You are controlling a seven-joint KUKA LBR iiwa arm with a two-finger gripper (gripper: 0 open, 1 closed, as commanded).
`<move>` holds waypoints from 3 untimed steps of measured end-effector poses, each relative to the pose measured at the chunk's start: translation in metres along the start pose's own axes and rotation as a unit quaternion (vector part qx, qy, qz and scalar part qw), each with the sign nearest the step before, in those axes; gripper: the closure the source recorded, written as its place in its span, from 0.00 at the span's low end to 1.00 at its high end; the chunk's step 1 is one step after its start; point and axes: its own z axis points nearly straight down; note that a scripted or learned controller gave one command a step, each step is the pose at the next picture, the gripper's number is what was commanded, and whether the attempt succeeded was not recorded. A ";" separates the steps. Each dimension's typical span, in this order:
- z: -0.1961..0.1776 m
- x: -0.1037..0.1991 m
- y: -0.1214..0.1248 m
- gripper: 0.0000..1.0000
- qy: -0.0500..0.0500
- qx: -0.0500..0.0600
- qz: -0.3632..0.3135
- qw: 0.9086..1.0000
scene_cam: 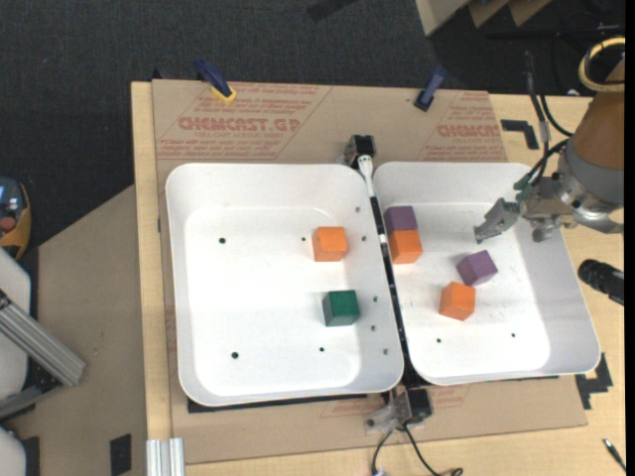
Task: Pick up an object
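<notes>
The grey metal hand (493, 228) hovers over the right white plastic bin (566, 310); whether it is wide or narrow I cannot tell. The small purple wooden cube (477, 267) lies just below it, apart

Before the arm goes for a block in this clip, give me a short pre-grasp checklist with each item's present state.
1. Nothing between the fingers of the gripper: ok, nothing shows between them; it hangs over the right bin.
2. Targets in that bin: ok. A purple block and an orange block lie there.
3. Room around the purple block: ok, it lies apart from the orange block.
4. Pair by the divider: not ok. Another purple block touches an orange block against the bin wall.
5. Finger opening wide enough: cannot tell.
6. Left bin blocks, orange and green: ok, well apart.
</notes>
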 end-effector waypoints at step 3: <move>0.010 0.086 -0.026 1.00 0.001 -0.006 -0.004 1.000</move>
